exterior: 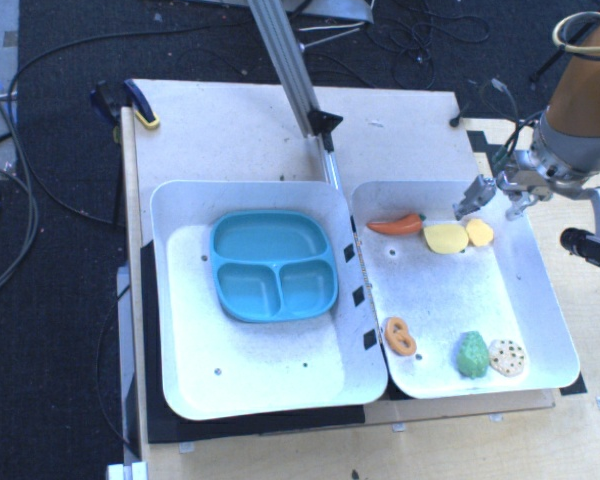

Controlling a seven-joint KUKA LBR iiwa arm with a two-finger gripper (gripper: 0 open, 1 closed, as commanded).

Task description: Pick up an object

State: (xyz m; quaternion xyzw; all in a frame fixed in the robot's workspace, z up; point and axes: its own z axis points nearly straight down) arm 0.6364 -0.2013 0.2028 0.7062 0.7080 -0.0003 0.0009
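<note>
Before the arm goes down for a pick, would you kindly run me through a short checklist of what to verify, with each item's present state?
1. Gripper carries nothing: ok, no object between its fingers.
2. Fingers spread for a grasp: ok, they stand apart.
3. Gripper over a target: not ok, it hangs at the right-hand white bin's far rim, beside the small yellow piece.
4. Pale yellow lemon-shaped toy free to grasp: not ok, the orange carrot toy and the yellow piece crowd it.
5. Green leafy toy separated: cannot tell, the speckled cookie sits close.
</note>
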